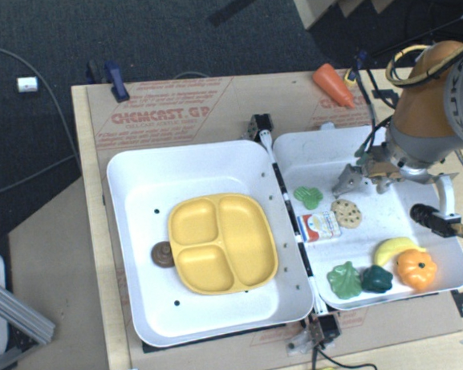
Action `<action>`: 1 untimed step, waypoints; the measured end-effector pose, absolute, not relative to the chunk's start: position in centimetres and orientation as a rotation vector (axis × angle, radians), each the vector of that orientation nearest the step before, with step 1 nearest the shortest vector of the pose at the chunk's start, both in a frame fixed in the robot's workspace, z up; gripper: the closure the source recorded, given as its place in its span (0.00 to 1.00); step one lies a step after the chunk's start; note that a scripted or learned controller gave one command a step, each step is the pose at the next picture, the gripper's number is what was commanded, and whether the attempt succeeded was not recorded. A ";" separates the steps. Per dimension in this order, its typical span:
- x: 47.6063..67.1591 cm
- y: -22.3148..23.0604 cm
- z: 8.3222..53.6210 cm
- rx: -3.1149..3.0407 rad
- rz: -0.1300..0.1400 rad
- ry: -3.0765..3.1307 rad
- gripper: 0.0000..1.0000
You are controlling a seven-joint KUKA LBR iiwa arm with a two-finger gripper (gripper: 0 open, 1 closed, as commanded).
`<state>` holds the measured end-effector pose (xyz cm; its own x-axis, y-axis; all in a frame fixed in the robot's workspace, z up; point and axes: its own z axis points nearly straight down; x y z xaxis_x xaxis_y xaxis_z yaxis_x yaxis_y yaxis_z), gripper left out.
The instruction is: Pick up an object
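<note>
Progress: I see nothing picked yet | gripper (350,179) low in right bin (316,144), above cookie (347,212) | grip state: can't tell

Red print on the brown cardboard sheet (169,113) covering the counter reads roughly "CHEMCAST GP". Smaller red lines around it are too blurred to read. The small carton (319,227) bears illegible print.
</note>
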<state>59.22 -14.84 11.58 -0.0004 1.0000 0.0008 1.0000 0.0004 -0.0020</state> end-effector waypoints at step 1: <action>56.1 -11.2 8.9 -2.230 -0.008 -2.227 0.00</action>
<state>56.07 -11.25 8.86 0.0012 1.0000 -0.0037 0.9999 -0.0011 0.0105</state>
